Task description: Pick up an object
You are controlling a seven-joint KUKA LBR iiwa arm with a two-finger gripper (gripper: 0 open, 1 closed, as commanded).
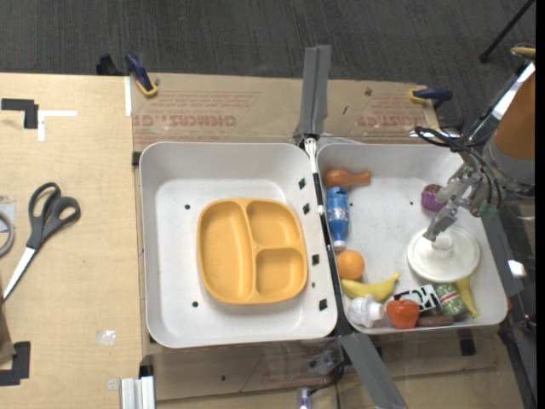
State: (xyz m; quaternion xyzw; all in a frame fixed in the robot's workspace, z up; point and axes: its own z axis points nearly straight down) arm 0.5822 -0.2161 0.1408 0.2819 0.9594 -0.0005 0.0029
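Arm enters from 3 o'clock, wrist angled down; tool [442, 228] sits over white plate [443, 258] in right bin [387, 164]. Finger state: cannot tell. Purple object [432, 198] at tool's 11 o'clock.

Illumination is even, diffuse and overhead. The two shallow white plastic bins [153, 254] are bright without clipping; the yellow three-compartment plastic tray [253, 250] shows only soft sheen. Shadows are faint and short. The dark carpet at the top of the frame stays dim. Focus is moderate; small objects at lower right appear soft.
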